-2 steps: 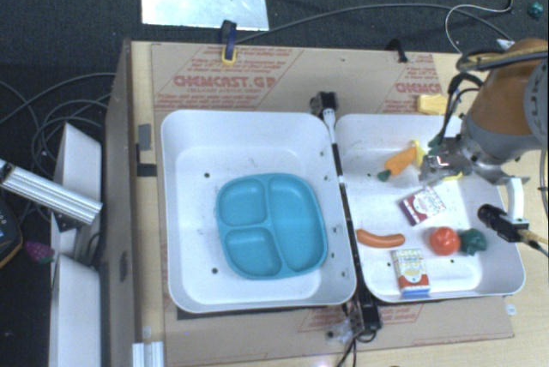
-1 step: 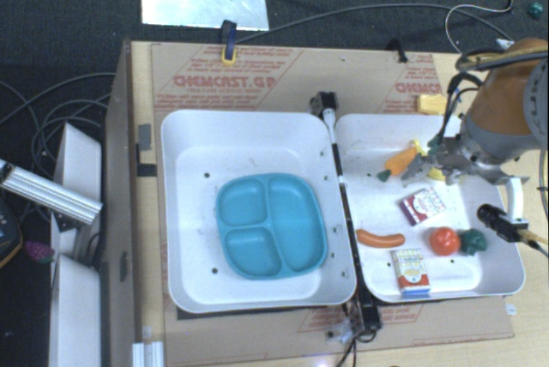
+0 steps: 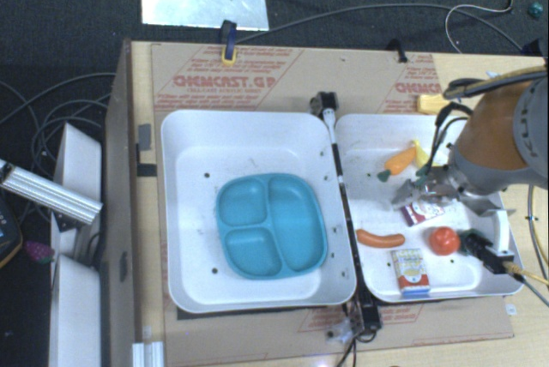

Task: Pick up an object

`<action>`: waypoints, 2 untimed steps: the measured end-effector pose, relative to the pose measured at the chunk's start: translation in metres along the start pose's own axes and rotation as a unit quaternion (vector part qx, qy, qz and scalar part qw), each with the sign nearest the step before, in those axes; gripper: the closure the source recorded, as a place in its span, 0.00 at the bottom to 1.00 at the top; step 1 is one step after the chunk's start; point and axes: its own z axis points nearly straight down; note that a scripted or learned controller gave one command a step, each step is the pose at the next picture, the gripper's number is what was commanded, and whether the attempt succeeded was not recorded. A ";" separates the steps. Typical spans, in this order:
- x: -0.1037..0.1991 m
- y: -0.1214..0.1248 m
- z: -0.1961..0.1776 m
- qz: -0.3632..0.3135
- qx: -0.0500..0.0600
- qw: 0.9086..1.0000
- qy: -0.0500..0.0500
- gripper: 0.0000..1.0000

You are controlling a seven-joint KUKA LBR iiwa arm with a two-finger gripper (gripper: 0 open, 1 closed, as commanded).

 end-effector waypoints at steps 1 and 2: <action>0.020 0.082 0.001 -0.002 0.001 1.000 0.002 0.00; 0.018 0.084 -0.011 -0.003 -0.002 1.000 -0.001 1.00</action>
